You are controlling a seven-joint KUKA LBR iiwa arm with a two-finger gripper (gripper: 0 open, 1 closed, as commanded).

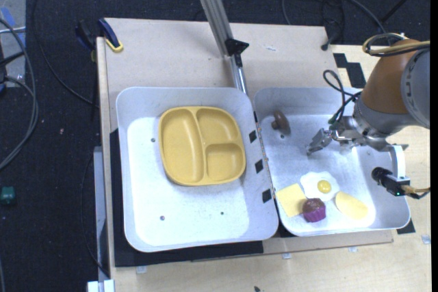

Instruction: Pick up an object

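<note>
We take the brown mushroom [280,121], near the far left corner of the right bin [301,98], as the likeliest pick. Our gripper [318,142] hovers beside it, fingers slightly spread, holding nothing; we should centre over it before closing. Near the front edge lie cheese [290,199], fried egg [320,184], purple piece [314,210], and yellow piece [352,204]. The left bin [137,167] carries a yellow divided tray [202,146].
</note>
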